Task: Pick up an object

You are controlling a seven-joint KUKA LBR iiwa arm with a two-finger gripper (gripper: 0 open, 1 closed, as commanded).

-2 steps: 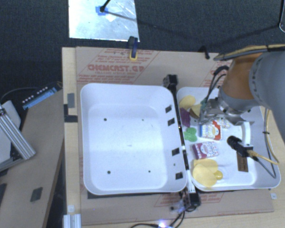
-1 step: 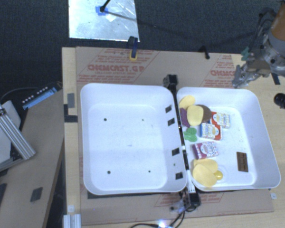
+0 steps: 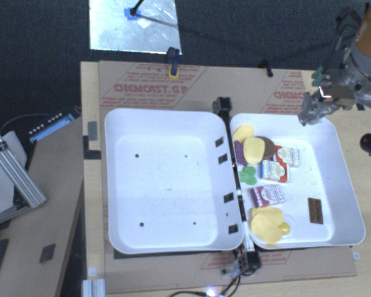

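Observation:
The right bin [image 3: 343, 166] holds a cluster of small items: a yellow round piece [image 3: 255, 148] over a dark purple one, a small yellow piece [image 3: 243, 132], a green piece [image 3: 248, 176], a red-and-white packet [image 3: 289, 156], a blue-and-white packet [image 3: 274, 171], a purple packet [image 3: 268, 195], a yellow piece [image 3: 267, 224] near the front, and a brown block [image 3: 315, 210]. My gripper [image 3: 310, 114] hangs over the bin's far right rim, above and to the right of the cluster, touching none of the items.
The left bin [image 3: 117, 166] lies beside the right one, joined by a black divider with clips [image 3: 232, 172]. A shiny metal sheet [image 3: 135, 16] lies beyond the bench. A yellow-and-blue clamp [image 3: 172, 64] stands at the far edge.

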